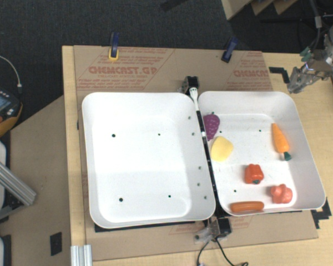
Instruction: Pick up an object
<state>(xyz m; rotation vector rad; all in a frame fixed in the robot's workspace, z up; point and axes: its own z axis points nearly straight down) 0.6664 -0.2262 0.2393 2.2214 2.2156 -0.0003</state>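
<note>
- While no single item is singled out by the task, six toy foods lie in the right bin [308, 165], any of which could serve as the object to pick.
- Purple eggplant-like piece [211, 124]: near the bin's left wall, toward the far side, just above the yellow piece and about touching it.
- Yellow lemon-shaped piece [221, 148]: close to the left wall, roughly mid-depth.
- Orange carrot [279, 139]: lying lengthwise near the right wall, its small green tip pointing toward the near side.
- Red-orange pepper [253, 174]: toward the middle of the bin floor, apart from its neighbours.
- Red strawberry-like piece [281, 193]: near the bin's near-right corner, just beside the pepper but not touching it.
- Orange-red sausage-shaped piece [247, 206]: lying along the near rim, below the pepper.
- Left bin [94, 148]: white, sharing a black hinged seam with the right bin; small dark dots mark its floor.
- Gripper [297, 83]: seen at the upper right, beyond the far-right corner of the right bin and above the bench, well apart from every toy; nothing lies between its fingers, and whether they are spread or closed cannot be told at this size.
- Cardboard sheet [155, 65]: printed in red lettering, under both bins, held at the far edge by a yellow-and-blue clamp [114, 47] and a blue clamp [230, 49].
</note>
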